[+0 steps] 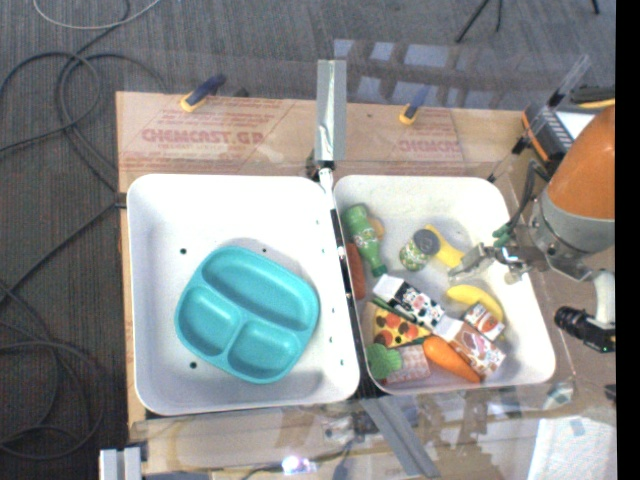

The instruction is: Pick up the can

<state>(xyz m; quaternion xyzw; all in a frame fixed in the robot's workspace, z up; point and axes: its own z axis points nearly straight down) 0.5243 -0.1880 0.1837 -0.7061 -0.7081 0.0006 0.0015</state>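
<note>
Small green-labelled can with yellow lid [419,250] lies tipped in upper middle of right white bin [520,368], long axis running lower-left to upper-right, lid end upper-right. Claw [490,258] just right, spread cannot tell.

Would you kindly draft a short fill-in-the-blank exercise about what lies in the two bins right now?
1. The teal tray lies in the ____ bin as the camera sees it.
2. The can lies in the right bin, just left of the ____ cup.
3. The carrot is coloured ____.
4. The green bottle lies along the right bin's ____ side.

Missing words: left; yellow; orange; left
</note>
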